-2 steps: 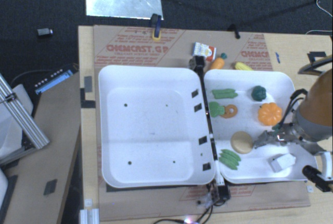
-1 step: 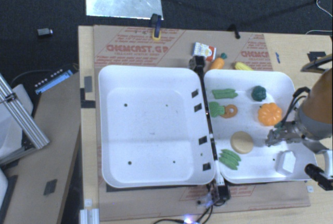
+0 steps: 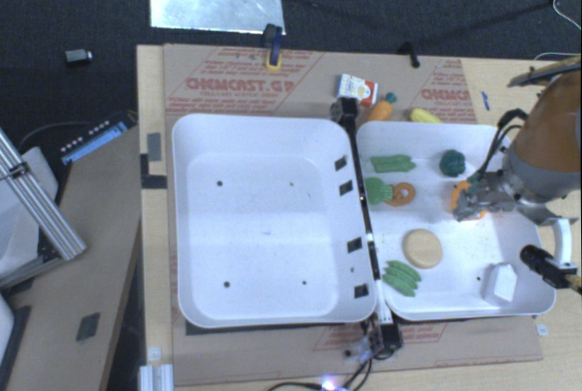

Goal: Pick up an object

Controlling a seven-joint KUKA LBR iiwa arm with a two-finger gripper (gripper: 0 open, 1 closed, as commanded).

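The right bin (image 3: 473, 239) holds several small items. Among them are a green pea pod (image 3: 393, 164), a green piece with an orange ring (image 3: 389, 193), a dark green ball (image 3: 452, 164), a tan round disc (image 3: 423, 247), a green leafy piece (image 3: 402, 276) and a white block (image 3: 499, 283). My gripper (image 3: 471, 201) is low over the bin's right side, with the orange-banded arm (image 3: 550, 139) behind it. A small orange item (image 3: 460, 191) lies right against the gripper's left side. I cannot see whether it is held.
The left bin (image 3: 264, 225) sits beside the right one, with black clips along the shared rim (image 3: 359, 198). On the cardboard behind the bins lie a carrot (image 3: 380, 111), a yellow piece (image 3: 424, 116) and a small carton (image 3: 355, 88).
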